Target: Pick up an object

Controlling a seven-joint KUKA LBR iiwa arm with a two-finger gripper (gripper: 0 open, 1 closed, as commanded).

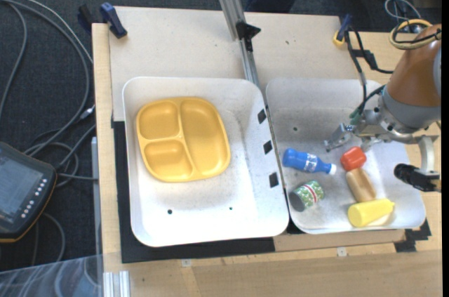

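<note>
The end effector (345, 135) hangs over the right bin (280, 93), and I cannot tell its state. The blue bottle (306, 162) and orange-capped bottle (357, 174) lie just below, close together, so it might bump both.

The bench (182, 43) is a pale wooden board with blue clamps (112, 18) at its far corners. Two shallow white bins sit side by side on it: the left bin (203, 218) over a black mat (126, 246), the right bin (309, 99) just beside it, edges touching.
</note>
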